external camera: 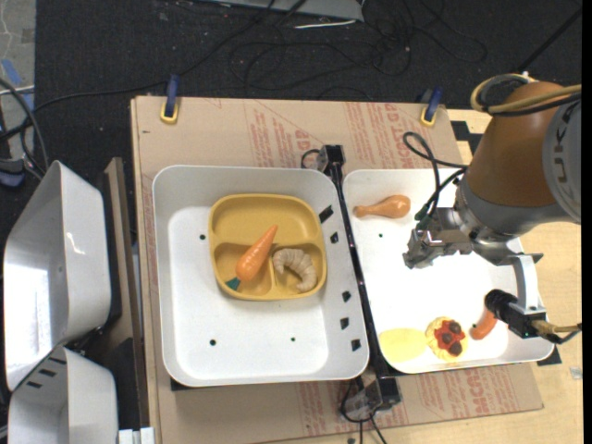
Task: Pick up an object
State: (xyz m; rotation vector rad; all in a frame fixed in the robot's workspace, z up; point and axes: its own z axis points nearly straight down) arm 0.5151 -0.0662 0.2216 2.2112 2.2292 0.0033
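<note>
Nearest, in the right bin (527, 357), a pizza slice (446, 337) and hot dog (484, 324) lie below the pincer (418, 253), whose state I cannot tell; above it, the drumstick (384, 208) looks light, stiff, slippery—likely best taken mid-body.

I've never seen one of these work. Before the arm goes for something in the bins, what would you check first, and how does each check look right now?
1. Gripper carries nothing already: ok, nothing seen between its tips.
2. Gripper is over a bin: ok, above the right bin.
3. A target lies near: ok, the toy drumstick lies just up-left of it.
4. Drumstick stands free of other things: ok.
5. Finger opening: cannot tell.
6. The carrot and shrimp are easy picks: not ok, they sit inside the yellow divided plate in the left bin.
</note>
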